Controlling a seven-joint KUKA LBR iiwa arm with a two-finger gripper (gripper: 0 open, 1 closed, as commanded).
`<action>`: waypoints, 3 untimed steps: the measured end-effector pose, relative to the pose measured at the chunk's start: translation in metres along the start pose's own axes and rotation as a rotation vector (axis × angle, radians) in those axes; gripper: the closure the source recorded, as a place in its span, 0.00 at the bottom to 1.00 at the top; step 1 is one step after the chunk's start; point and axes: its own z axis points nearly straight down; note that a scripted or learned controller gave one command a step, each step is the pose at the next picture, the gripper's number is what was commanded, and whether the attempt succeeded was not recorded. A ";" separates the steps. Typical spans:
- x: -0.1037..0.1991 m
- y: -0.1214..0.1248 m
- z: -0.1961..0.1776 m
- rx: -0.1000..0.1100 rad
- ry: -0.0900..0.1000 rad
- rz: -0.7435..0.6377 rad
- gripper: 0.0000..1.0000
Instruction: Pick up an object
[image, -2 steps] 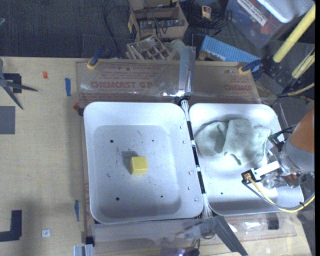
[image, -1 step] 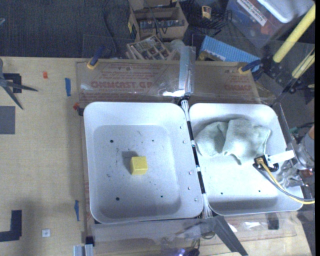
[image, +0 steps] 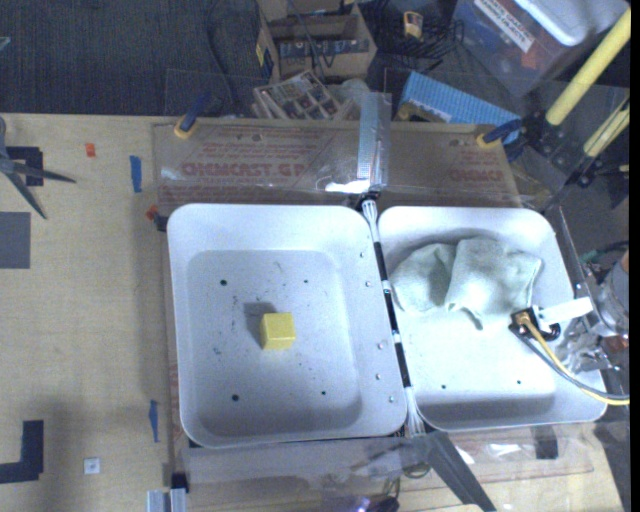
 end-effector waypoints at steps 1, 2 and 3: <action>0.000 -0.001 -0.009 0.002 -0.002 -0.003 1.00; 0.000 -0.001 -0.018 0.004 -0.005 -0.007 1.00; 0.029 0.016 0.024 -0.002 0.003 -0.304 1.00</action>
